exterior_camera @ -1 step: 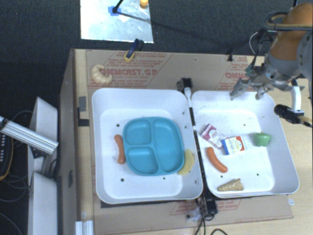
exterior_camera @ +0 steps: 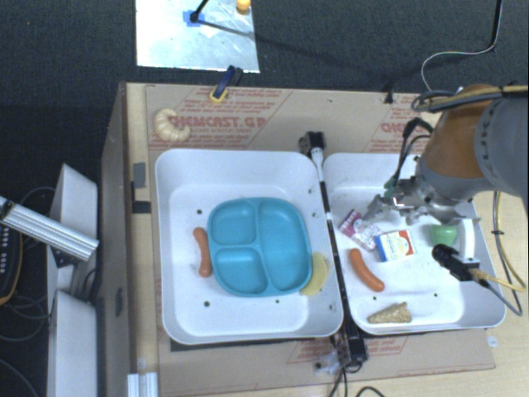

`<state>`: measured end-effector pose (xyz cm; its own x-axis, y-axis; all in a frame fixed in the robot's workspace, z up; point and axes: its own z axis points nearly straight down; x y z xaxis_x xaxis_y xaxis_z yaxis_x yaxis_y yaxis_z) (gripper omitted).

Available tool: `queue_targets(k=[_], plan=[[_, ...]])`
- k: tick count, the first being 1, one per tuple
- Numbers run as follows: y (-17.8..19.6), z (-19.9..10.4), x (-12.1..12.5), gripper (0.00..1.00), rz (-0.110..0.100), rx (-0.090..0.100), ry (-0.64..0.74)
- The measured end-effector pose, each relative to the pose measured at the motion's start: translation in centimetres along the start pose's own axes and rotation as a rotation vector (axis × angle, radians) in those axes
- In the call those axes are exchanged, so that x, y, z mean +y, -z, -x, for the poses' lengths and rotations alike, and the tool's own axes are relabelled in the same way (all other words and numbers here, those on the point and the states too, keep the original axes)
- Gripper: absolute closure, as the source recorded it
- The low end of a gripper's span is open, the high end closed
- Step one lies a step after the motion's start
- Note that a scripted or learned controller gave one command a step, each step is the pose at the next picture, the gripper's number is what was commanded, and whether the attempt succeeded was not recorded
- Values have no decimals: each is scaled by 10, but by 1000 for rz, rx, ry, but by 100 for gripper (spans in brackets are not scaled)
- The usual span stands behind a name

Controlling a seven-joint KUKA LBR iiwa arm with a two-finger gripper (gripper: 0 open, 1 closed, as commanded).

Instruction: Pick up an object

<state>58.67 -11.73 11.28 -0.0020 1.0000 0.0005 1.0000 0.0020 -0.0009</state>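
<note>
Camera view: left bin (exterior_camera: 178, 246) holds divided blue plate (exterior_camera: 258, 245), sausage (exterior_camera: 202, 251).

A robotics lab: a grey arm (exterior_camera: 488, 151) is reaching over a cardboard-topped counter (exterior_camera: 248, 110) that is carrying two white bins (exterior_camera: 178, 246) of toy food, with loose cables (exterior_camera: 463, 56) trailing across dark carpet (exterior_camera: 50, 73).

I see gripper (exterior_camera: 395, 198) low over right bin (exterior_camera: 479, 304), near its far edge. Small carton (exterior_camera: 393, 245) and sausage (exterior_camera: 366, 270) lie mid-bin; blue tray (exterior_camera: 256, 246) fills left bin (exterior_camera: 178, 222).
</note>
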Motion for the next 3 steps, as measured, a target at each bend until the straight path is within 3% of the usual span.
queue_targets(k=[1, 2, 3], plan=[[19, 46, -18, 0, 3, -2, -2], [-24, -10, -2, 0, 10, -2, 0], [-20, 12, -94, 0, 2, -1, -1]])
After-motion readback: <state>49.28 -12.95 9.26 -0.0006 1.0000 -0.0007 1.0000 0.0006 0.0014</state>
